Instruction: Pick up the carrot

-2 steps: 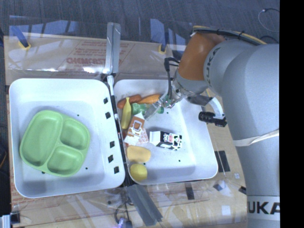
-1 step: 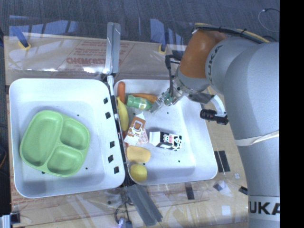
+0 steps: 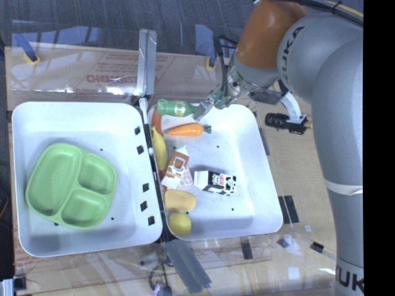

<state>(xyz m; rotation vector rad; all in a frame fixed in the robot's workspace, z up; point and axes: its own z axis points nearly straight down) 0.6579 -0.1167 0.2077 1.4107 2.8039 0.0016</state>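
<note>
Carrot (image 3: 184,129) lies just below-left of pincer (image 3: 207,108).

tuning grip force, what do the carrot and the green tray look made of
Carrot: looks like smooth moulded plastic, a toy; even orange colour with a slight sheen.
Green tray: likely matte plastic; uniform pale green, rounded moulded compartments, soft highlights only.

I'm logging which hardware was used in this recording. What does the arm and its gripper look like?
A bulky grey arm with an orange band above the wrist, dark KUKA lettering on the casing, and black cables along the top. The gripper is slim, metallic grey.
</note>
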